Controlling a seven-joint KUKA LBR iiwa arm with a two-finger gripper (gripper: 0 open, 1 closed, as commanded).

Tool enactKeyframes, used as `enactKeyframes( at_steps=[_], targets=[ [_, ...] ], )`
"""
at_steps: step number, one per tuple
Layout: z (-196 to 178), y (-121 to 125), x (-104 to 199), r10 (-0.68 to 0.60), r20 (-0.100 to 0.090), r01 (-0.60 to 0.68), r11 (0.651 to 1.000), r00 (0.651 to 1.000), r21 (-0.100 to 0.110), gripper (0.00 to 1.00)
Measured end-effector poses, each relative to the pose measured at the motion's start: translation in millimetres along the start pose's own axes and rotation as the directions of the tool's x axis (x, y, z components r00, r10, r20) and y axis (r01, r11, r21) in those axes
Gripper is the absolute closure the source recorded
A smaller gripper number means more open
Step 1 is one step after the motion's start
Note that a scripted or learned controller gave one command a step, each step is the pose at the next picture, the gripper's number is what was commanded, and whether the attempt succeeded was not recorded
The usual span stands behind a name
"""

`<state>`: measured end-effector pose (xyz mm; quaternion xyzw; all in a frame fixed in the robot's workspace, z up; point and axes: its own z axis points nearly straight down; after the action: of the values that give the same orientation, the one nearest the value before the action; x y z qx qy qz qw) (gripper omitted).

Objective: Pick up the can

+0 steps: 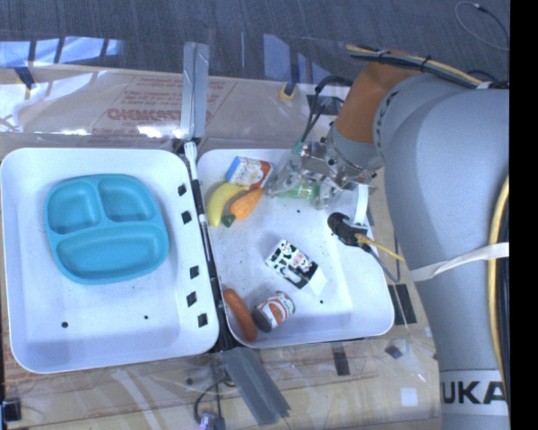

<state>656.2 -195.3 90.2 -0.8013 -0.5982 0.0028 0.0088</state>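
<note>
Left bin: blue tray point(106, 225). Right bin, near edge: can point(274, 310) on its side beside a sausage point(238, 314). Likely light, stiff, slick, prone to roll; grip across the body. Far corner: gripper point(316, 184), state unclear.

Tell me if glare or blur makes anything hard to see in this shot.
Camera view: glare streaks the clear sheeting behind the bins; the gripper is a cluttered, soft blur; the can and blue plate read clearly, evenly lit.
</note>
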Motion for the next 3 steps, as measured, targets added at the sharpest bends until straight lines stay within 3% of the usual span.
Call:
enactKeyframes(
  at_steps=[1, 2, 3],
  targets=[
    [-9.2, -0.7, 4.1, -0.010, -0.003, 0.010, 1.000, 1.000, 0.007, 1.00],
    [-107.3, -7.6, 23.9, 0.048, 0.005, -0.048, 0.999, 0.999, -0.016, 1.00],
    [-113.1, 1.0, -4.9, -0.132, 0.009, 0.132, 0.991, 0.991, -0.017, 1.00]
  ],
)
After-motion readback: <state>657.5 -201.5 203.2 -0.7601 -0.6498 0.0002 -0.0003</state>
